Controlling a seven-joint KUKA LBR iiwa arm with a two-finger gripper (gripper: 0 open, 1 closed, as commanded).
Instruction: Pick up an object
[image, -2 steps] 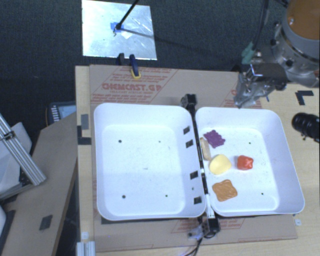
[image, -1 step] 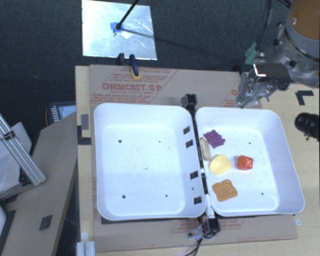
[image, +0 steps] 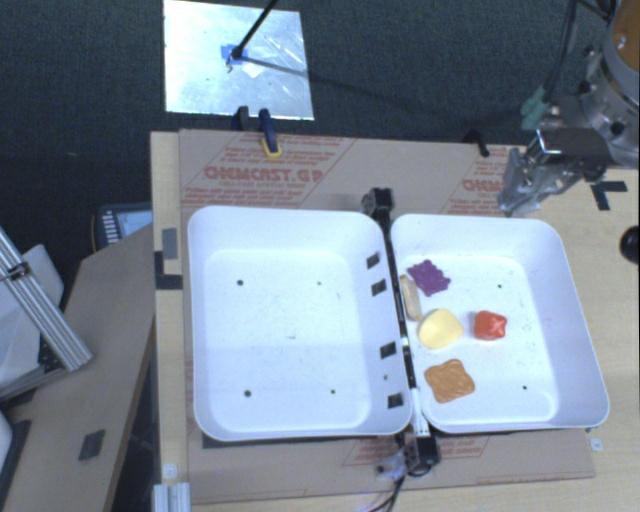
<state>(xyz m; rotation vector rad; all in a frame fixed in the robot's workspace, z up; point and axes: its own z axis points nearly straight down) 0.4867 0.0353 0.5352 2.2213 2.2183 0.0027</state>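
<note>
**Claw above the far rim of the right bin, five small items inside**

The arm (image: 610, 90) comes in at the upper right, and its claw (image: 522, 200) hangs over the tabletop (image: 420, 160) just beyond the far edge of the right bin (image: 575, 330). Whether the claw is open or closed cannot be told at this size, and nothing can be seen between its tips.

All the loose items lie in the right bin, toward its left half. A purple piece (image: 429, 276) sits nearest the far side. A pale tan stick (image: 410, 297) lies just beside it, close along the wall shared with the left bin (image: 200, 330). Below them a yellow lump (image: 439, 328) rests near the middle, with a red-orange piece (image: 489, 325) near it on its right, apart from it. An orange-brown flat piece (image: 449, 380) lies nearest the front. The claw is well apart from all five.
</note>
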